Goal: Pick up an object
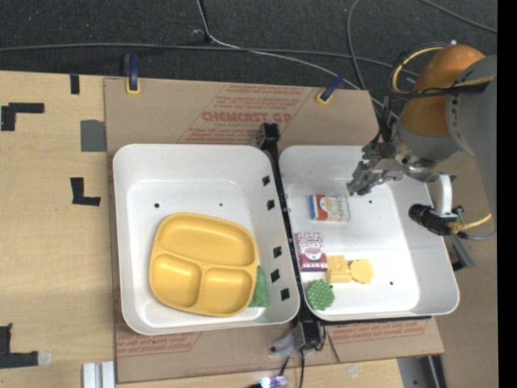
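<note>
Pincer (361,183) above right bin (420,293), near carton (329,208)

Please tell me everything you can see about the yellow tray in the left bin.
The yellow tray is a rounded, roughly rectangular plate that looks like smooth plastic, with three compartments: one long one along the far side and two smaller ones along the near side. All three appear to hold nothing. It lies flat and right side up, slightly rotated, on the floor of the left bin, toward the near right corner. A green object sits against its right near edge.
</note>
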{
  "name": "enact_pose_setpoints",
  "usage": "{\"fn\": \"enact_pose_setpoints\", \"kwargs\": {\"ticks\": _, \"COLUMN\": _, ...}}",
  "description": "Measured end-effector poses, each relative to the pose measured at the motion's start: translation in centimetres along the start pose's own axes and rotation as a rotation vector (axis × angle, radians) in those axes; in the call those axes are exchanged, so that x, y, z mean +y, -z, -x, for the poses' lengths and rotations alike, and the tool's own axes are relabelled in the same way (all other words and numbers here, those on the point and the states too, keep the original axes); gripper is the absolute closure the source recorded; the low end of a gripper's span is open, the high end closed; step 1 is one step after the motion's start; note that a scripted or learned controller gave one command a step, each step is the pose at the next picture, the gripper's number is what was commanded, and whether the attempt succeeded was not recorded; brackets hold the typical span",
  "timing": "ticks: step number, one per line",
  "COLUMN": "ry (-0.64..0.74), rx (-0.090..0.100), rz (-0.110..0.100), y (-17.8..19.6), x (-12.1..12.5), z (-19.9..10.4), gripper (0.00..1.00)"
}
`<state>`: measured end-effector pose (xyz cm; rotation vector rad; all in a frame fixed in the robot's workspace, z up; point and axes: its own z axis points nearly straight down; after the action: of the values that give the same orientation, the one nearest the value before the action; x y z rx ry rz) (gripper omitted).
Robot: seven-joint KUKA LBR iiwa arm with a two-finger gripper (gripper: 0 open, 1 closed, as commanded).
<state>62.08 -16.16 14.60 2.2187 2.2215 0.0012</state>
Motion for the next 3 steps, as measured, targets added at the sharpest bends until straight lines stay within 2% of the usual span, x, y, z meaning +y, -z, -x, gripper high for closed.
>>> {"fn": "enact_pose_setpoints", "kwargs": {"ticks": 1, "ry": 0.001, "rx": 0.0, "rz": 0.002, "y": 4.7, "x": 0.8, "z": -0.6, "gripper": 1.0}}
{"fn": "enact_pose_setpoints", "kwargs": {"ticks": 2, "ry": 0.0, "rx": -0.001, "rz": 0.004, "y": 11.1, "x": 1.2, "z": -0.3, "gripper": 1.0}}
{"fn": "enact_pose_setpoints", "kwargs": {"ticks": 3, "ry": 0.0, "rx": 0.0, "rz": -0.002, "y": 11.4, "x": 1.2, "z": -0.3, "gripper": 1.0}}
